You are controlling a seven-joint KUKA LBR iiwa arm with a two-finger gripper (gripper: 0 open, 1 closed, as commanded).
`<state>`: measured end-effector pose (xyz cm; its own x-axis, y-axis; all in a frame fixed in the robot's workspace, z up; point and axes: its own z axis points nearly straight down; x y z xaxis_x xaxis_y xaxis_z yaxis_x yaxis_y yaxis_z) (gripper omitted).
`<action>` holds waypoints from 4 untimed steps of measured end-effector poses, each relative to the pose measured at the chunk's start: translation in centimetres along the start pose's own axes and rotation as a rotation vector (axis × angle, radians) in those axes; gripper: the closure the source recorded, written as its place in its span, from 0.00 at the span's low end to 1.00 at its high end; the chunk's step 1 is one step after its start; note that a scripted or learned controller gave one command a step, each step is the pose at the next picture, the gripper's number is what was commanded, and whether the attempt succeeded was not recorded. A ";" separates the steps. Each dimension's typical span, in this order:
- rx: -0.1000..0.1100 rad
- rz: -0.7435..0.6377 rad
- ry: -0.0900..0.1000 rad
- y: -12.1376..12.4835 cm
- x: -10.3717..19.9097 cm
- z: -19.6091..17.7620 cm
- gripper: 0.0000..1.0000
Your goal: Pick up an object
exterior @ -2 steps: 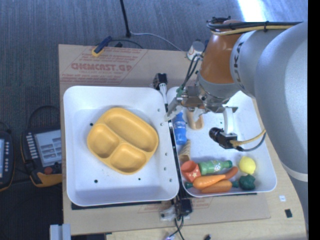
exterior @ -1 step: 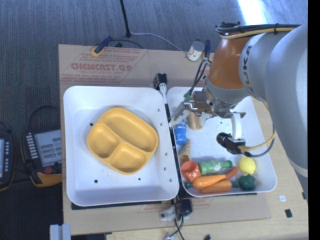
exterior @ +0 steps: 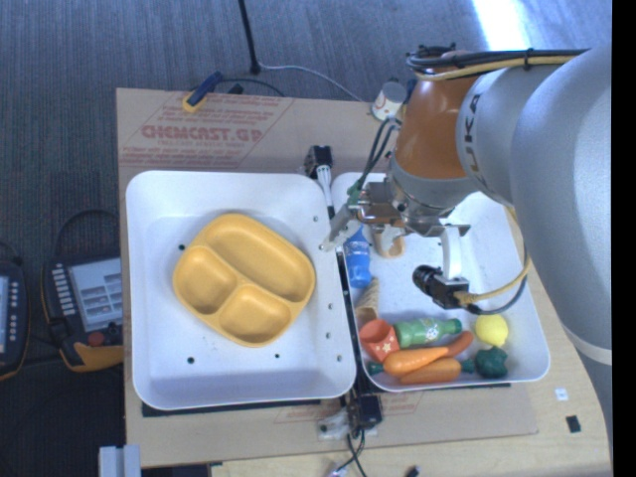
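Objects for picking lie in the right bin (exterior: 532, 366), and we count them along its near edge: one orange cup (exterior: 378, 338), one green bottle (exterior: 427, 330), two carrots (exterior: 415, 359) lying side by side, one lemon (exterior: 491, 328) and one small dark green piece (exterior: 491, 363) at the corner. A blue bottle (exterior: 357, 262) stands farther back against the bin's left wall, with a tan piece (exterior: 364, 295) just below it. We see two white bins in all, side by side on a brown tabletop (exterior: 199, 132).

The left bin (exterior: 159, 197) holds one thing, a yellow tray (exterior: 244, 278) with three compartments, lying tilted near the middle.

The arm (exterior: 467, 117) comes in from the right and hangs over the right bin's far half. Its claw (exterior: 383, 229) sits low over the bin's left side, just above the blue bottle, and we make out something tan under it. We cannot tell how far the claw is spread or whether it pinches anything, since the wrist and its fittings cover it. A black fitting (exterior: 439, 284) on a cable hangs beside it, above the green bottle.

Off the tabletop to the left, a grey handset (exterior: 89, 296) lies on the carpet.
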<state>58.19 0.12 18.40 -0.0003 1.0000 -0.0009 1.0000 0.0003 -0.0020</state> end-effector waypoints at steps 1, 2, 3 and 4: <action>-0.002 -0.001 -0.001 7.4 -1.7 0.0 0.00; 0.000 0.001 -0.001 -1.6 -4.9 0.0 0.00; 0.001 0.001 0.001 -9.9 -5.8 0.1 0.00; -0.001 -0.001 0.000 -3.0 -3.2 0.0 0.00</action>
<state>55.18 -3.06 18.41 -0.0009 1.0000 -0.0007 1.0000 0.0009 -0.0011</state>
